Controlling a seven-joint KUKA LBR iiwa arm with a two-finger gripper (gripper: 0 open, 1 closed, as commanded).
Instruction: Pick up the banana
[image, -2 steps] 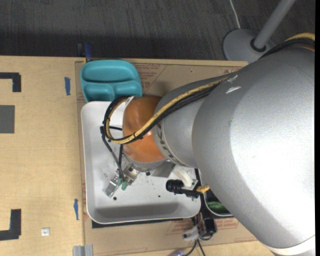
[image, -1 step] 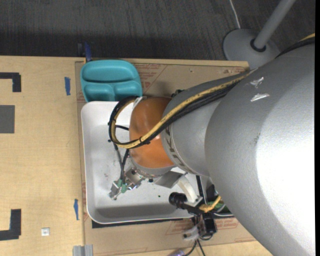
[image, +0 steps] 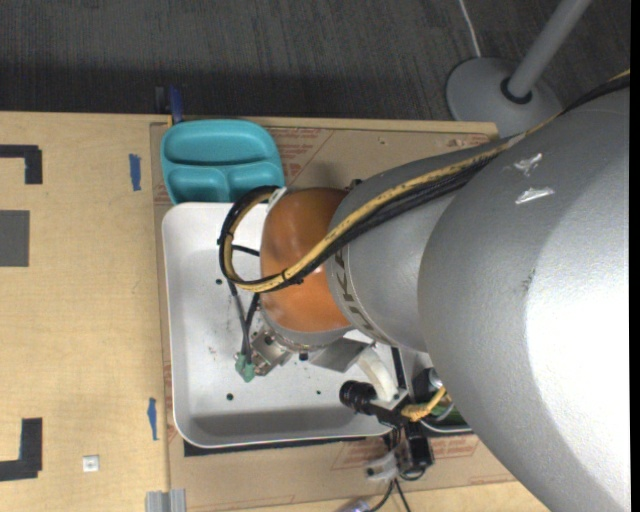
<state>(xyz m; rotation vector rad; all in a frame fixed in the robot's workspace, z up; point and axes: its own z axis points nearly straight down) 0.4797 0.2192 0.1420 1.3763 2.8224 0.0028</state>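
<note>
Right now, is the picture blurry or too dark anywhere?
In the camera view, the big grey arm sits so close to the camera that it looks huge and a bit soft; the white bin is bright and sharp; the floor along the top is dark; the arm casts a shadow under its orange band.

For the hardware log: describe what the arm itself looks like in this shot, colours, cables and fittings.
The arm is a thick, smooth grey cylinder with an orange band above the wrist. A yellow-and-black cable runs along its top, and thinner black leads loop round the band. Metal fittings with a small green part sit below the wrist.
</note>
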